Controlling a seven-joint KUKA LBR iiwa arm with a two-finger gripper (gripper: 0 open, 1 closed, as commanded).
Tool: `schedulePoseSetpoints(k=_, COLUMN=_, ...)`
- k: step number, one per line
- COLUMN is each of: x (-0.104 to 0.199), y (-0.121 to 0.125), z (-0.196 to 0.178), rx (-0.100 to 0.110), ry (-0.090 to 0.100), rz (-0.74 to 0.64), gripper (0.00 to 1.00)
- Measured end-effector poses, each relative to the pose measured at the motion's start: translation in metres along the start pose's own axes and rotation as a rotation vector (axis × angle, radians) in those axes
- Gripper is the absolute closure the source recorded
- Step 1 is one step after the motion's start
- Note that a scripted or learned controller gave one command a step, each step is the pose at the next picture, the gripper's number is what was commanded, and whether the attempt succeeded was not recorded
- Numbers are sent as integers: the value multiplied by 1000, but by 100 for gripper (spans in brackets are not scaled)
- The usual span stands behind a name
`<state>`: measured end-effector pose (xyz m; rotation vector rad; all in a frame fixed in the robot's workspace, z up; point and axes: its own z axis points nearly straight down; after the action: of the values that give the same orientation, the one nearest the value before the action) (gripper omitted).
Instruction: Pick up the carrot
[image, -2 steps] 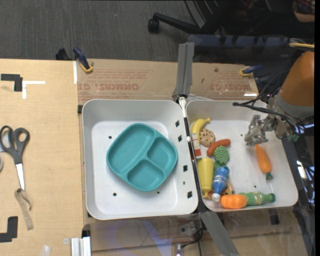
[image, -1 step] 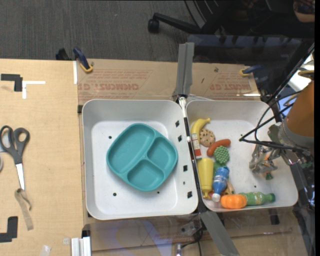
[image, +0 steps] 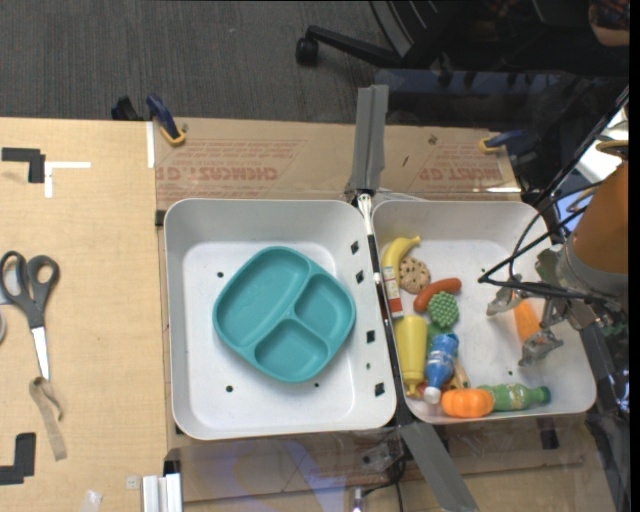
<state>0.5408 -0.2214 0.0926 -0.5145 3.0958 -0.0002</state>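
- Carrot (image: 527, 321) is the small orange piece near the right side of the right bin (image: 480, 228), well apart from the other toy food
- It stands a bit tilted, long way running up and down in the camera view
- Hand (image: 540, 325) is right at it, with a grey finger just beside the carrot on its right and lower side
- I cannot tell if the hand is gripping the carrot or let go
- Carrot looks like it lies on the bin floor, so I think the lift is not done
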Motion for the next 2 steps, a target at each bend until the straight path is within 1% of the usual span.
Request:
schedulePoseSetpoints(k=1, x=-2, y=0, z=-10, rx=2, ry=-4, rz=-2, gripper=100)
schedulePoseSetpoints(k=2, x=-22, y=49, z=-73, rx=0, ry=-2, rz=7, gripper=100)
